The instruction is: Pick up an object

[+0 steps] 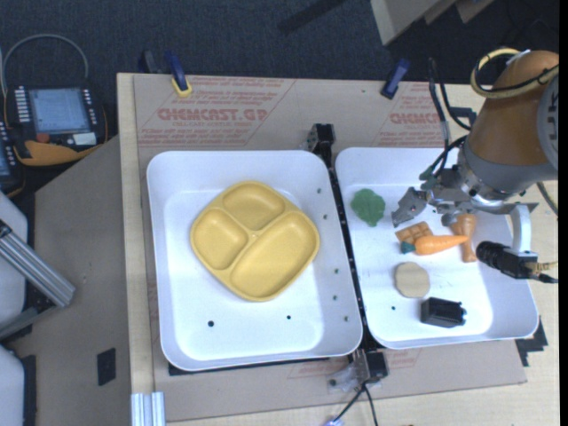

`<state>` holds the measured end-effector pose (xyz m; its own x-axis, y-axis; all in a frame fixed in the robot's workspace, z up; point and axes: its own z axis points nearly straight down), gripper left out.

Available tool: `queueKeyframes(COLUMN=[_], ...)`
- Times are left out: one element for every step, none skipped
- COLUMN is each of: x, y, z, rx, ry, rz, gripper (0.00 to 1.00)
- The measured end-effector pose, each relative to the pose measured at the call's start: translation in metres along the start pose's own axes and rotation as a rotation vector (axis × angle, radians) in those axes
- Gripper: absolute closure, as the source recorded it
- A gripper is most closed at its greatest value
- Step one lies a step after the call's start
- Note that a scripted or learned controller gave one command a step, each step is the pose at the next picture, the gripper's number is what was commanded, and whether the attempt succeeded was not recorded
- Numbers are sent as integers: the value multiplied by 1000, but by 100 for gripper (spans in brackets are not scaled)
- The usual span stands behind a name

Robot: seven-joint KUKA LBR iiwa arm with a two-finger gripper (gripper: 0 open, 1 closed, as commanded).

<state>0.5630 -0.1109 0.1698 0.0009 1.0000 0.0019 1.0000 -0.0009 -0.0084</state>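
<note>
The right bin holds a green broccoli piece, an orange carrot, a small orange waffle-like piece, a brown sausage-like piece, a tan round cookie and a black block. My gripper hangs over the middle of this bin, between the broccoli and the carrot, just above the waffle piece. Nothing shows between its fingers.
The left bin carries a yellow divided plate. A black clamp sits at the far end of the gap between the bins. The grey arm with its orange band reaches in over the right bin's far right corner.
</note>
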Motion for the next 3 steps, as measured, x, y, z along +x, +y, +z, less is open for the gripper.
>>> queueKeyframes(x=[2,1,5], y=[-11,-9,-3], z=[55,41,-21], rx=[-1,-10,-16], ry=[0,-3,-4], rz=[0,0,-3], gripper=[0,100,100])
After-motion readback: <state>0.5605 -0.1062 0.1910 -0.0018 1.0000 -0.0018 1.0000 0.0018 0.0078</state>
